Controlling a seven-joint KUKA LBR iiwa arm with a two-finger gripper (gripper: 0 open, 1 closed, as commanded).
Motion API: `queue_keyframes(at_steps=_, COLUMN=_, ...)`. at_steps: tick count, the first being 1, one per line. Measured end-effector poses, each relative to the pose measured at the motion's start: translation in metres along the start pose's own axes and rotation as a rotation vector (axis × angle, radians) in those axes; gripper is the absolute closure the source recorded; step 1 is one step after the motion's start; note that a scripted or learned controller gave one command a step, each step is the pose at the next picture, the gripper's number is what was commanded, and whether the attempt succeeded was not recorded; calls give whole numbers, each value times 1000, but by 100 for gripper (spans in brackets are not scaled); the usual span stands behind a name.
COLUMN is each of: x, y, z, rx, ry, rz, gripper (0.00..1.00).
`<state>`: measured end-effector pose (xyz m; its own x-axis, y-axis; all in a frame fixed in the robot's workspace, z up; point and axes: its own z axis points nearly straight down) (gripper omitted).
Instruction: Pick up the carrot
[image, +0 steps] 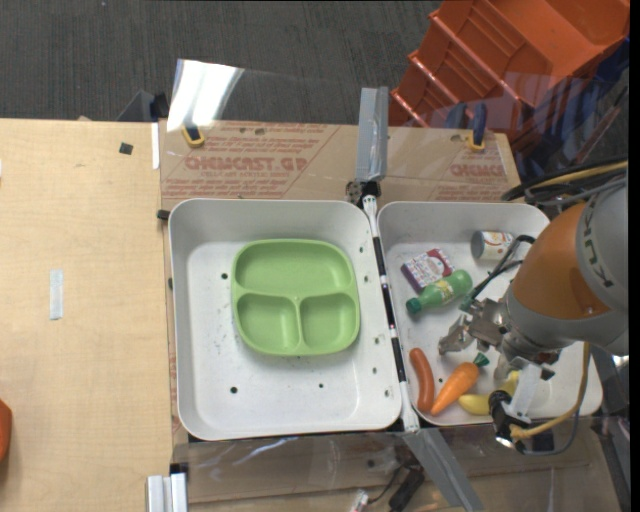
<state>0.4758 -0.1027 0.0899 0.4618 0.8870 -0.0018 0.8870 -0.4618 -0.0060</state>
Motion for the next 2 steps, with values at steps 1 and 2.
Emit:
queue_keyframes(at_steps=1, x=-1, y=1, z=-9, rx=0, ry=0, rz=4, gripper=100)
queue_keyframes(at_steps=2, x=79, y=-1, z=-129, rx=-3, ry=-3, rz=106, gripper=100)
